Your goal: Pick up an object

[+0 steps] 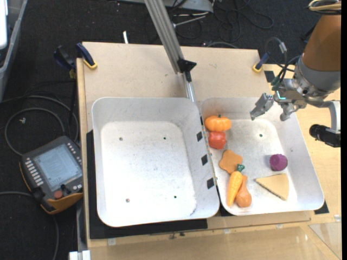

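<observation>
The right bin (303, 161) holds several toy foods: an orange pumpkin (218, 124), a red tomato (217, 140), a tan cookie shape (230, 160), an orange carrot (234, 184) beside a smaller orange piece (244, 196), a purple ball (278, 161) and a yellow cheese wedge (275, 186). My gripper (274, 108) hangs over the bin's far right corner, above and right of the pumpkin. Its two fingers are spread apart and open, with nothing between them.
The left bin (108, 112) lies beside the right one. A slanted metal pole (165, 28) crosses the back of the bench. Yellow-tipped clamps (87, 58) sit at the bench corners. A teach pendant (51, 169) lies on the floor at left.
</observation>
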You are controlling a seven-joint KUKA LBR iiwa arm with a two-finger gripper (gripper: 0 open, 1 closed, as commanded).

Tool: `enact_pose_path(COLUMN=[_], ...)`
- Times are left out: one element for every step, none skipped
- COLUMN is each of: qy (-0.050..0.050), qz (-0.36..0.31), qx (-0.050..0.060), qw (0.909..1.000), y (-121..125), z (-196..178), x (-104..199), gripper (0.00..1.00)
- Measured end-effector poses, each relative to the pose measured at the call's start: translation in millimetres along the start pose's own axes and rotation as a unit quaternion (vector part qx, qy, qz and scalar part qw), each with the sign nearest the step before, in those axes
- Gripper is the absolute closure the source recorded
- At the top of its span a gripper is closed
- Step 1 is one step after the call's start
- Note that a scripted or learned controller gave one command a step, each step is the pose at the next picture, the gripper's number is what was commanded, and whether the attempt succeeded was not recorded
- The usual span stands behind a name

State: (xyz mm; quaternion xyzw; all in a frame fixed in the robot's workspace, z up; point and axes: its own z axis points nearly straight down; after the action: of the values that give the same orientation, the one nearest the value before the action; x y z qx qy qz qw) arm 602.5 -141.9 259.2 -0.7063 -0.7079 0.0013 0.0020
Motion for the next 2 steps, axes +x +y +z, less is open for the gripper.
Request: enact_pose_path(qy=[-0.001, 0.0], qz=[0.0, -0.001], qx=[-0.002, 0.001], qw=[1.0, 1.0], y=[1, 5], z=[-2, 56], x=[0, 9], gripper=[0.0, 0.0])
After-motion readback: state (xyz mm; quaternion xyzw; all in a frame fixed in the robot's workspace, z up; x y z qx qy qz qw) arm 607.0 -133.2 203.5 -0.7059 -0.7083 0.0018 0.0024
